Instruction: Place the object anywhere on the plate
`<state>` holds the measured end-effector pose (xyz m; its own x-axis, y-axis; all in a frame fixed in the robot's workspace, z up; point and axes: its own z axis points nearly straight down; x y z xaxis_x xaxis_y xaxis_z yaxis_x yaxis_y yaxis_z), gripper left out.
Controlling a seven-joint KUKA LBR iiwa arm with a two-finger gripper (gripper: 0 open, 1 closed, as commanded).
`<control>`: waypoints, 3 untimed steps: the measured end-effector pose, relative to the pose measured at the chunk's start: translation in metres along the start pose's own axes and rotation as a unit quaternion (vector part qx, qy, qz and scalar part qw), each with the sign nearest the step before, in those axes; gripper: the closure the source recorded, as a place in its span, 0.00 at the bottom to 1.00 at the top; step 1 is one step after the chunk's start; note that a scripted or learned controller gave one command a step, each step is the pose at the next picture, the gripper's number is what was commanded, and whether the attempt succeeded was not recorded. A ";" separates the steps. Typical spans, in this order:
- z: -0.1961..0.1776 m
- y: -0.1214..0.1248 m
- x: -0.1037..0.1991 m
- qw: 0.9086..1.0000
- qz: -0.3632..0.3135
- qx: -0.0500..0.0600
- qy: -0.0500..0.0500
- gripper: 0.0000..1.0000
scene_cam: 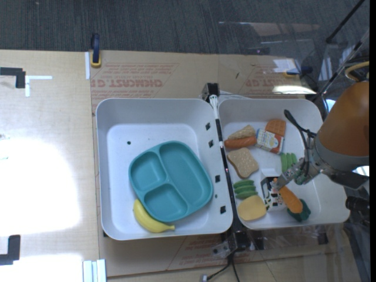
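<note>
Left bin (108, 157): teal plate (170, 181), banana (150, 218) touching its lower-left edge. Right bin (311, 216): bread (242, 162), green pods (245, 188), carrot (292, 202), other food. Gripper (292, 177) low beside carrot, finger state unclear.

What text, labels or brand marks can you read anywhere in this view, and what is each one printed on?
Red print on the brown cardboard sheet under the two white bins: mirrored or upside down in this view, letters too blurred to quote reliably.
Fainter red print on the same cardboard behind the right bin: unreadable.
Small orange-and-white carton in the right bin: label too small to read.
</note>
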<state>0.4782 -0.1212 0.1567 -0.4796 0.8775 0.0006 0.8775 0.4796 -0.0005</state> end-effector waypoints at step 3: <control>-0.054 0.124 0.170 0.967 0.256 0.001 -0.002 1.00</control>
<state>0.5058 0.0871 0.2104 0.0174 0.9998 -0.0031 0.9998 -0.0174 -0.0015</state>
